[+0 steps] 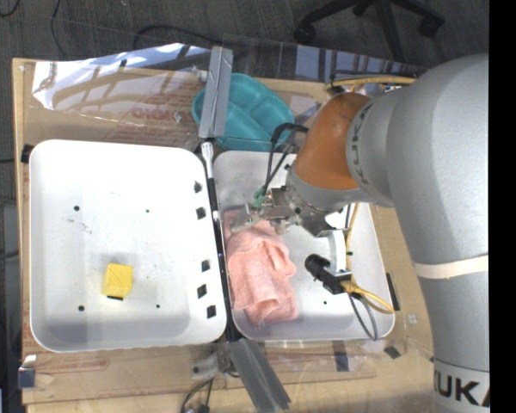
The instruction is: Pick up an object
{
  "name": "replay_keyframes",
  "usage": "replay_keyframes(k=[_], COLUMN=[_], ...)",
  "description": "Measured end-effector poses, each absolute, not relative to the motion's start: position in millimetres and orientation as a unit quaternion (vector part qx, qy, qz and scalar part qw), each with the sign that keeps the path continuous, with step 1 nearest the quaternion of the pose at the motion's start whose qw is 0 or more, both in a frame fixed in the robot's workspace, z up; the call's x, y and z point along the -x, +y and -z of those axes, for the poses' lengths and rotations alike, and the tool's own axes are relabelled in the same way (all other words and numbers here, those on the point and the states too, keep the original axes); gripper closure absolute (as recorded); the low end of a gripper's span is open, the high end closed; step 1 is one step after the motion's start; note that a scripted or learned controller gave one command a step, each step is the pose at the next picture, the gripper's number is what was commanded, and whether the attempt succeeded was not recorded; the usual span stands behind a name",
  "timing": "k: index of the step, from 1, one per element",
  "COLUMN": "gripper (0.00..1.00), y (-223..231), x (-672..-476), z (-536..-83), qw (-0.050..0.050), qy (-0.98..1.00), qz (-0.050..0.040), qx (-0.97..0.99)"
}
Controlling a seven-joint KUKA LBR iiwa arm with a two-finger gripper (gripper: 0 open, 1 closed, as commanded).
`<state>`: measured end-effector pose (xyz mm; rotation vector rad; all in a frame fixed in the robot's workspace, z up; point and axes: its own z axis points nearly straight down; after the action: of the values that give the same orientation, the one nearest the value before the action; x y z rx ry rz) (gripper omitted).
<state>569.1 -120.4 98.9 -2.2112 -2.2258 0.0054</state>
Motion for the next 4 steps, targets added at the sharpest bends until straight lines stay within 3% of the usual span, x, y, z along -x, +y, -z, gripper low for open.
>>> replay_keyframes(k=[1, 2, 3, 4], gripper=[1.0, 1.0, 1.0, 1.0], y=[-120, -121, -120, -109], x=[-569.3, -657.1, -657.5, -656.5], z=[-108, -200, -210, -212], qw=[0.002, 0.0, 0.0, 0.002], qy=[-0.711, -0.806, -0.807, -0.885], qz=[-0.0026, -0.0002, -0.0008, -0.0012], qx=[0.703, 0.592, 0.59, 0.466])
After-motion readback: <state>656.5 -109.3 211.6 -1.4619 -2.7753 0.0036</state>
